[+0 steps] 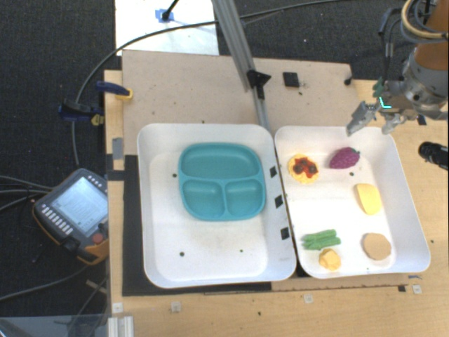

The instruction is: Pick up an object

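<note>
Above the far edge of the right bin (410,209), the gripper (373,121) hangs with its fingers spread and nothing between them. Just below lies the purple fruit (344,158), beside a small pizza (304,168).

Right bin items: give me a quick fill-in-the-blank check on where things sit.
1. The teal divided plate lies in the ____ bin.
2. The purple item lies beside the small pizza in the ____ bin.
3. The hand is over that bin's ____ edge.
4. The green beans lie just above the ____ item.

Missing words: left; right; far; yellow
</note>
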Controlling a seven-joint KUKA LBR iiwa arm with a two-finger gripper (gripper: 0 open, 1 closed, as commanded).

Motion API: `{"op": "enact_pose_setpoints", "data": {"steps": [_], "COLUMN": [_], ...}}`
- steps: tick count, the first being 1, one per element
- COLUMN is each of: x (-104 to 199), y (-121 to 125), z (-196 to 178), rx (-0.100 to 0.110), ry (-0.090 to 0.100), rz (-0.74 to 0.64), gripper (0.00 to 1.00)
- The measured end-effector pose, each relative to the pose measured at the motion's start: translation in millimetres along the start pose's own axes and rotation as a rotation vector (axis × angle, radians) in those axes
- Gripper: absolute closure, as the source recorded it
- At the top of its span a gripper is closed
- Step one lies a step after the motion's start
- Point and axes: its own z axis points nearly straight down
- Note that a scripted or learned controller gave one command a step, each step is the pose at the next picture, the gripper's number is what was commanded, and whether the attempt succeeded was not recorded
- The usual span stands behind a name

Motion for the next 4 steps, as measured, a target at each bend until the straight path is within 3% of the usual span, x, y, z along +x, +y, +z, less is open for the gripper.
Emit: {"op": "enact_pose_setpoints", "data": {"steps": [1, 4], "x": [0.0, 16.2], "y": [0.2, -4.3], "z": [-0.6, 143.6], "rx": [-0.001, 0.002], "ry": [0.0, 0.0], "rz": [0.0, 0.0], "gripper": [0.0, 0.0]}}
